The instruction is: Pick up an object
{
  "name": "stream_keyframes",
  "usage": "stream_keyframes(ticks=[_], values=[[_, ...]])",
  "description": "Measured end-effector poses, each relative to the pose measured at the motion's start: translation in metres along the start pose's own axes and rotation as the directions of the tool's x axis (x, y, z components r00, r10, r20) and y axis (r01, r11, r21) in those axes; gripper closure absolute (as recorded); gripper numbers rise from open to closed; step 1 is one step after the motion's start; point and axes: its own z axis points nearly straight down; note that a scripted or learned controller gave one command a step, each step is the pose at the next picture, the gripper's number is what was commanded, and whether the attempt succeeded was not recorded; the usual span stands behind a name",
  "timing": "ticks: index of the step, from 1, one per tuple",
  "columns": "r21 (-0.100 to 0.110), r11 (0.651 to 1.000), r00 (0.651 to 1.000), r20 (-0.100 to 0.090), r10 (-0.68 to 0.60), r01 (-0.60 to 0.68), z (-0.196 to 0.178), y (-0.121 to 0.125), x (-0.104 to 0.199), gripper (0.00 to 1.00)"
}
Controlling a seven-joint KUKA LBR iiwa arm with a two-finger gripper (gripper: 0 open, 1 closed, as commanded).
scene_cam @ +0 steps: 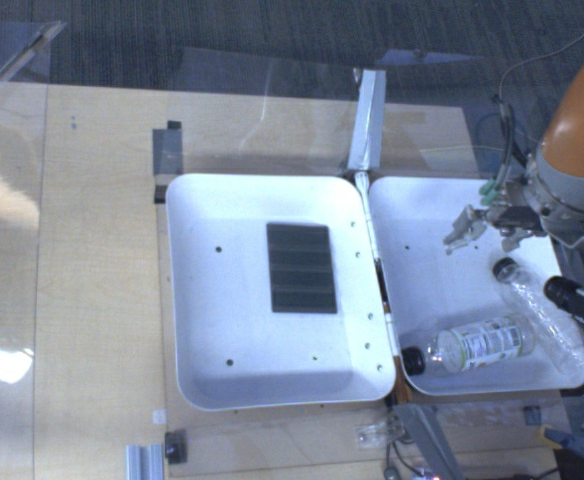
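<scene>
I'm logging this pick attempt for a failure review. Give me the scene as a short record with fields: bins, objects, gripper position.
left bin: holds a dark ribbed rectangular pad, lying flat near the middle
right bin: holds two clear plastic bottles
bottle with label: lying on its side, dark cap toward the left bin
second bottle: lying along the right side, dark cap toward the far edge
gripper: over the right bin's far part, apart from both bottles, nothing seen between its fingers

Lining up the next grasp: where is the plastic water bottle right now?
The plastic water bottle lies on its side in the right bin, near its front edge, black cap toward the divider, below the gripper.
</scene>
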Motion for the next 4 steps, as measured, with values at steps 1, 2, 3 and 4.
stream_keyframes(ticks=[1,2,3,4], values=[[0.001,1.000,1.000,0.000,0.024,-0.024,0.060,0.027,-0.079,0.00],[-0.002,0.999,0.999,0.000,0.035,-0.035,0.034,0.037,-0.062,0.00],[-0.003,1.000,1.000,0.002,-0.016,0.016,0.034,0.030,-0.104,0.00],[-0.012,0.983,0.983,0.007,-0.184,0.184,0.185,-0.003,-0.117,0.00]])
